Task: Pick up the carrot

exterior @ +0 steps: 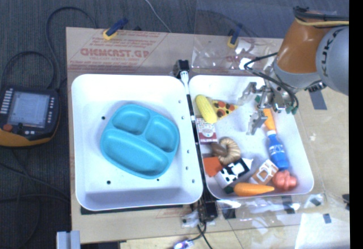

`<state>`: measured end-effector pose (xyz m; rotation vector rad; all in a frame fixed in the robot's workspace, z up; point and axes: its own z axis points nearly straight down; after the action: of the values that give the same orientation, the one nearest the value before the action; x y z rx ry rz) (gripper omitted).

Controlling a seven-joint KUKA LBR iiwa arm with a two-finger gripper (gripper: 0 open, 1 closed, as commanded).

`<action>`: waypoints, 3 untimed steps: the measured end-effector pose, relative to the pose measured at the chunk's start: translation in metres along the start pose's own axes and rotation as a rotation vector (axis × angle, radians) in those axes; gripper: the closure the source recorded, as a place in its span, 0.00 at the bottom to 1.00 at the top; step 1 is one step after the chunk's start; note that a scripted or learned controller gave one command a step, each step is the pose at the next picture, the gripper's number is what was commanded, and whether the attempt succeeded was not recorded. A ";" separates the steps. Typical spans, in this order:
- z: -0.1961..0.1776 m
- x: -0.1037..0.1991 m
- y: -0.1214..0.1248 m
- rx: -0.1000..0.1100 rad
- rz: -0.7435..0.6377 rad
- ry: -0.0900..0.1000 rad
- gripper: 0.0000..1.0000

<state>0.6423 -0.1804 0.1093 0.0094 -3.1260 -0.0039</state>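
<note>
The carrot [253,189] lies flat along the near wall of the right bin [304,157], long axis left-right, well toward the camera from the hand [262,110], which hangs released, grasping nothing.

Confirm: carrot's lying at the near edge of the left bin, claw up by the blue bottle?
Wrong bin. The camera view shows the carrot at the near edge of the right bin, not the left bin. The claw is up by the blue bottle, as you said.
</note>
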 end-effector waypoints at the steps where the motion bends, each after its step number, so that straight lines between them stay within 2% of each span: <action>1: 0.021 0.060 -0.041 -0.001 0.202 -0.028 0.00; 2: 0.011 0.057 -0.041 0.004 0.200 -0.035 1.00; 3: 0.012 0.058 -0.040 0.004 0.200 -0.033 0.00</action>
<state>0.5848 -0.2212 0.0981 -0.3058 -3.1436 0.0043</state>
